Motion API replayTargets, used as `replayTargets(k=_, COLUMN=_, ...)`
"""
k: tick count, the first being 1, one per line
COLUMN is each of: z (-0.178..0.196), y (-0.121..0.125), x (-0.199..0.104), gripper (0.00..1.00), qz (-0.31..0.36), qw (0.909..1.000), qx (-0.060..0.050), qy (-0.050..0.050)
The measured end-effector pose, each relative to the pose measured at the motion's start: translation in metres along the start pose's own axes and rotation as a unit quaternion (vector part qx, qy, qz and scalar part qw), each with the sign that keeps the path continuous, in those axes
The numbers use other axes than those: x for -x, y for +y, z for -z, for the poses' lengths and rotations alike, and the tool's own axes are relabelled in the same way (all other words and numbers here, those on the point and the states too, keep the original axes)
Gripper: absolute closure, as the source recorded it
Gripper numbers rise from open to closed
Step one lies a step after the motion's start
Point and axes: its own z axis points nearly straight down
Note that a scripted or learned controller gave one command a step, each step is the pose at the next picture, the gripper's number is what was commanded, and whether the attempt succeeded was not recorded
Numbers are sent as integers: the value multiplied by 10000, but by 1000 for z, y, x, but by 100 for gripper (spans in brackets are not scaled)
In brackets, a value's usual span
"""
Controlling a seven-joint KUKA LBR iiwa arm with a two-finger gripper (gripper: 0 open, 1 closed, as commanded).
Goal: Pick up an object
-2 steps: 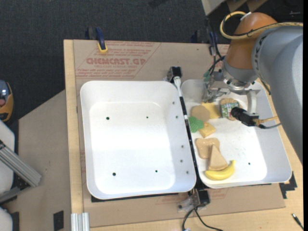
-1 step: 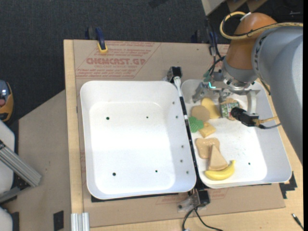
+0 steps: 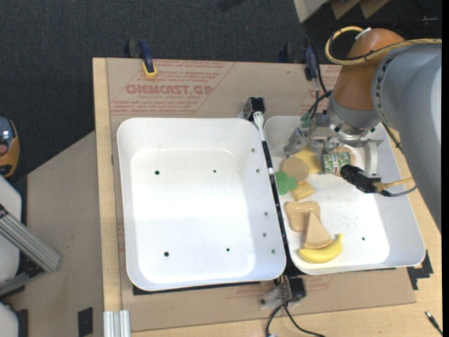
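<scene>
My gripper hangs low over the far end of the right bin, under the orange band of the arm. Directly below it lies a small green-and-white labelled object, touching or nearly touching the gripper; I cannot see whether it is held. To its left sit a round tan piece, a green piece and a small yellow block. Nearer the front lie two tan bread-like pieces and a yellow banana.
The left bin lies beside the right one, with a black divider strip between them. A black cable trails from the gripper across the right bin. The grey arm covers the upper right corner.
</scene>
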Motion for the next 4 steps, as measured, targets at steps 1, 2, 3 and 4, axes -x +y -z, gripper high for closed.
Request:
replayTargets(k=1, z=11, y=1, x=0, gripper=100, qz=3, qw=10000, qx=17, qy=-5)
replayTargets(k=2, z=11, y=1, x=0, gripper=0, qz=2, qw=10000, qx=14, qy=-5)
replayTargets(k=3, z=0, y=-46, x=8, gripper=0, qz=-4, qw=10000, qx=-14, qy=6)
replayTargets(k=4, z=1, y=-103, x=4, gripper=0, qz=-6, qw=10000, qx=2, qy=5)
